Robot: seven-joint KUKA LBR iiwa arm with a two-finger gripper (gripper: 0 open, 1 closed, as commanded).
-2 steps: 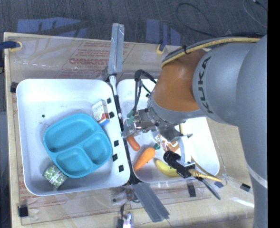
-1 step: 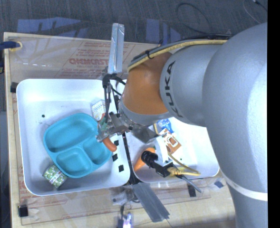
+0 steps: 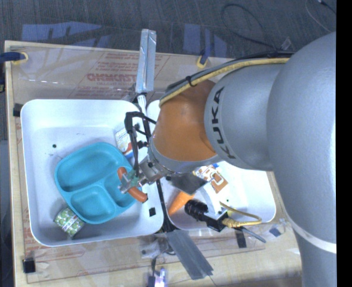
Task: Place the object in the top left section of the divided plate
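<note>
A blue divided plate (image 3: pixel 86 184) lies tilted in the left bin (image 3: pixel 38 130), with one large section and smaller ones toward the front. My gripper (image 3: pixel 128 183) hangs low over the plate's right rim, near the wall between the bins. A small orange-red thing (image 3: pixel 138 194) sits right at the gripper, by the plate's right edge. Whether it is gripped or just lying there is hidden by the wrist. The arm covers much of the right bin.
A green patterned can (image 3: pixel 68 221) lies at the left bin's front corner, against the plate. A small white carton (image 3: pixel 123 141) stands behind the gripper. In the right bin (image 3: pixel 265 202) are an orange piece (image 3: pixel 178 203) and a white-and-orange packet (image 3: pixel 211 178).
</note>
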